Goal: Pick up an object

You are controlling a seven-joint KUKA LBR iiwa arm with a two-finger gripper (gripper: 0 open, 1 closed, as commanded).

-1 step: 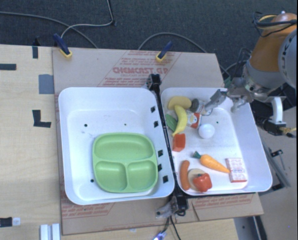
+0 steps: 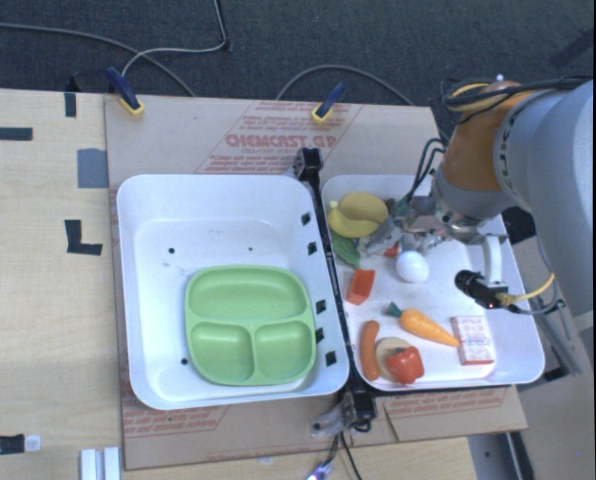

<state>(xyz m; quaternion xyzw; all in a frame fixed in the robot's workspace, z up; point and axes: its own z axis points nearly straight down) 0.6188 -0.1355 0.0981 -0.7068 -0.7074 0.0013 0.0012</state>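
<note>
Well, closest to me the tabletop (image 2: 38,298) shows its pale wood with a few black tape marks, and a cardboard sheet (image 2: 268,138) lies over it under both bins, probably to keep them from sliding.

The left bin (image 2: 143,203) holds just one thing, a green tray (image 2: 248,325) with three compartments, lying flat toward the near side. It looks like the landing spot for whatever gets lifted.

The right bin (image 2: 523,353) carries all the pickable items, crowded together so the arm has plenty to choose from. At its near edge a tomato (image 2: 405,364) sits touching a sausage (image 2: 369,349), with a carrot (image 2: 428,328) just beyond and a small box (image 2: 472,339) beside that. Further in lie a red block (image 2: 360,286) and a white egg (image 2: 411,266). Toward the far side a banana (image 2: 359,214) rests against the divider.

The gripper (image 2: 415,230) is down in the right bin between the banana and the egg, just over the egg. Whether it is open or closed I cannot tell, since the wrist hides that part. Nothing appears lifted yet, and the egg seems the likeliest target.

Two blue and yellow clamps (image 2: 125,90) pin the cardboard at the far edge.
</note>
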